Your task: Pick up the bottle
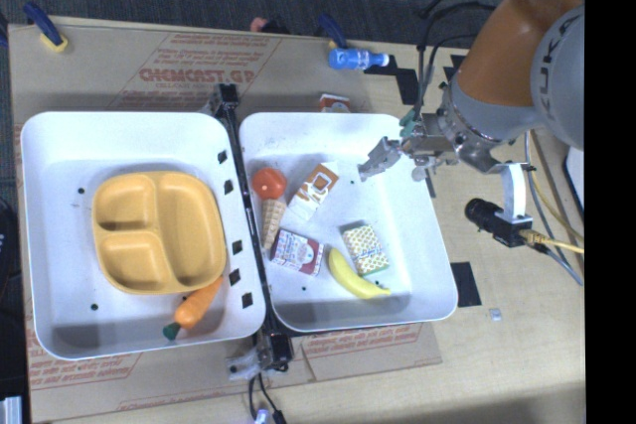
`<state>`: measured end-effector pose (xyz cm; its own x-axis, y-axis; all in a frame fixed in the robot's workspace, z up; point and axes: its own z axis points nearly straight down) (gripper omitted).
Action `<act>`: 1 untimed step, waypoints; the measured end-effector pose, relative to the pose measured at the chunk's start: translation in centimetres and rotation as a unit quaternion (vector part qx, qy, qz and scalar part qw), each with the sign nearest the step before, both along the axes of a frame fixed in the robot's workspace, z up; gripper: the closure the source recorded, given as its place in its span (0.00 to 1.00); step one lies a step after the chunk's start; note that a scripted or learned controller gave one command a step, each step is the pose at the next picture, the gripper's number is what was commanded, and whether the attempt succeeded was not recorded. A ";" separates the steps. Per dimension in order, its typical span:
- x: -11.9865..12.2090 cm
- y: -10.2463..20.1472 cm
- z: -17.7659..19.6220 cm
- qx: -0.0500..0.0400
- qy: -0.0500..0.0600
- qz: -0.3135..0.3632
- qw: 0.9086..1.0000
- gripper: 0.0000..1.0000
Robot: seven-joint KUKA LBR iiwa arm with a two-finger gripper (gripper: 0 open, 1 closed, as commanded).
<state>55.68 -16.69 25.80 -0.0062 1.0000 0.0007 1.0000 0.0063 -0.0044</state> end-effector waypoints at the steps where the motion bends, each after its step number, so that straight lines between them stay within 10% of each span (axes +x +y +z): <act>1: 0.0 0.0 1.0 0.000 0.001 0.003 1.000 1.00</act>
<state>55.71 -16.65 26.81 -0.0114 0.9999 0.0012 0.9999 0.0114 -0.0069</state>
